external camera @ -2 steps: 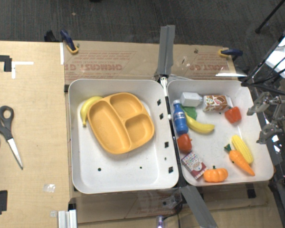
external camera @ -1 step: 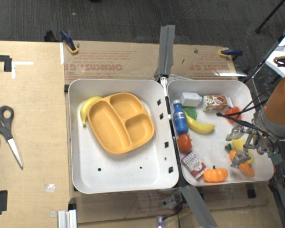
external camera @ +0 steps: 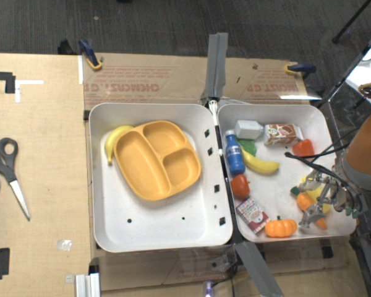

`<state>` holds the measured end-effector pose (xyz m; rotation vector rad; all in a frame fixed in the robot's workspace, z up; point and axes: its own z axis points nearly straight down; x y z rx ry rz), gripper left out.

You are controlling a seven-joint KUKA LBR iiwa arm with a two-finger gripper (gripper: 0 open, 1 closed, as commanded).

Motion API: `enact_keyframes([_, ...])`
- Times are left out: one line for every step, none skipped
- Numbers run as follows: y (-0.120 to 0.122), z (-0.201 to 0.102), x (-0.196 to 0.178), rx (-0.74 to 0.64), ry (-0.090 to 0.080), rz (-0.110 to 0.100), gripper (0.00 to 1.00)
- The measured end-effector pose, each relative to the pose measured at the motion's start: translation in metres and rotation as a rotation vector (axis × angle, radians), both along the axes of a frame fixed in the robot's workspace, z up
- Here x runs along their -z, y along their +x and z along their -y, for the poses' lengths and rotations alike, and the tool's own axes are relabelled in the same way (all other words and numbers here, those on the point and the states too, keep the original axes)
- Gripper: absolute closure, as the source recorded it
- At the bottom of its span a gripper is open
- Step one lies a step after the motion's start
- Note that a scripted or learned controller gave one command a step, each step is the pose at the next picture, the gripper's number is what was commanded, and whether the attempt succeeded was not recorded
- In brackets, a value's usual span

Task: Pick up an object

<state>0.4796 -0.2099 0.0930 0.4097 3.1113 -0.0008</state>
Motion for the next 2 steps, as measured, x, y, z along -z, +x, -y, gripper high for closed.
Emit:
enact_keyframes([0.002,-0.001,-0.010,-0.005,-0.002,0.004,1.00])
enact_keyframes([0.000,-0.100,-0.114,0.004,0.001,0.000,1.00])
